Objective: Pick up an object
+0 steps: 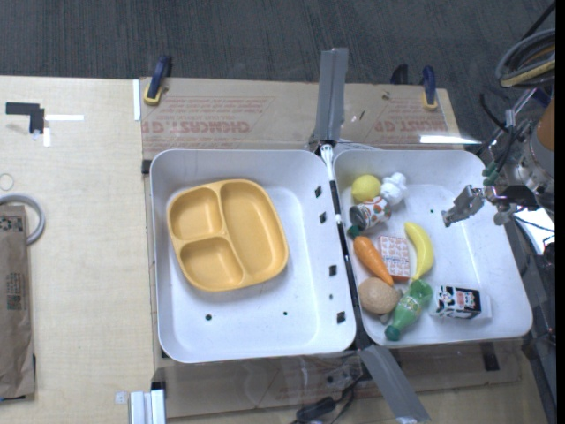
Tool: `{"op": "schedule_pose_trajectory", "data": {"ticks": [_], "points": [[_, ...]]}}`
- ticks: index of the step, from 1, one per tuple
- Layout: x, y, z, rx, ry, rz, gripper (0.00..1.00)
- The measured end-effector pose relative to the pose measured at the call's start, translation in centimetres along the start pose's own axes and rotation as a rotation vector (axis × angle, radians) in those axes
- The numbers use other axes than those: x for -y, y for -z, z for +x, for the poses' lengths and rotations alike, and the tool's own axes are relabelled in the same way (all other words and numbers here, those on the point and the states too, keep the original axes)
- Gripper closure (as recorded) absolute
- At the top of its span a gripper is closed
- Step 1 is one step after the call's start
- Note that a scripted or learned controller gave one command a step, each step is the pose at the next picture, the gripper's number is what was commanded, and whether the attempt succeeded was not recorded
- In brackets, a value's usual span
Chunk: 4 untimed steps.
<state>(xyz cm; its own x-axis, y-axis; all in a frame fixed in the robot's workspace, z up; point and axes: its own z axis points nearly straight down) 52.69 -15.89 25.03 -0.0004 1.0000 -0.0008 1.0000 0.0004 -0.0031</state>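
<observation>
White bins: two shallow bins sit side by side on a cardboard-covered bench; the left bin (177,316) and the right bin (503,312) meet at a grey divider bar (332,95).
Left bin contents: a yellow three-compartment plate (228,234) lies slightly tilted, toward the upper left of the bin floor, with nothing on it.
Right bin contents: a crowded cluster against the left wall.
Lemon: a yellow lemon (365,187) lies at the top of the cluster, touching a small white bottle (393,186) on its right.
Small can: a red-and-white tin (367,214) lies on its side just below the lemon.
Carrot: an orange carrot (372,256) slants beside the bin's left wall.
Card: a red patterned packet (395,256) lies between the carrot and a banana (420,248).
Potato: a brown potato (378,296) rests below the carrot, touching a green bottle (407,308).
Milk carton: a black-and-white carton (459,302) lies apart from the others, near the bin's lower right.
Gripper: the gripper (460,207) hangs over the bare right part of the right bin, right of the banana and above the carton in the view; whether its fingers stand apart or together I cannot tell, and nothing shows between them.
Obstructions: the pieces on the left touch or nearly touch one another; the carton has free floor around it.
Surroundings: blue clamps (159,78) hold the cardboard at the back edge; a brown paper bag (15,299) lies on the wooden table at far left.
</observation>
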Motion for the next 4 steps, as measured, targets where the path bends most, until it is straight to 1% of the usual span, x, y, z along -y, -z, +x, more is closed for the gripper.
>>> {"op": "schedule_pose_trajectory", "data": {"ticks": [1, 2, 3, 4], "points": [[-3.7, -11.4, 0.4, 0.000, 0.046, 0.000, 0.00], [-3.7, -11.4, 0.4, 0.000, 0.046, -0.001, 0.00], [-3.2, -15.4, 1.6, 0.003, 0.062, -0.011, 0.00], [-3.3, -14.4, 1.6, 0.003, 0.058, -0.014, 1.00]]}}
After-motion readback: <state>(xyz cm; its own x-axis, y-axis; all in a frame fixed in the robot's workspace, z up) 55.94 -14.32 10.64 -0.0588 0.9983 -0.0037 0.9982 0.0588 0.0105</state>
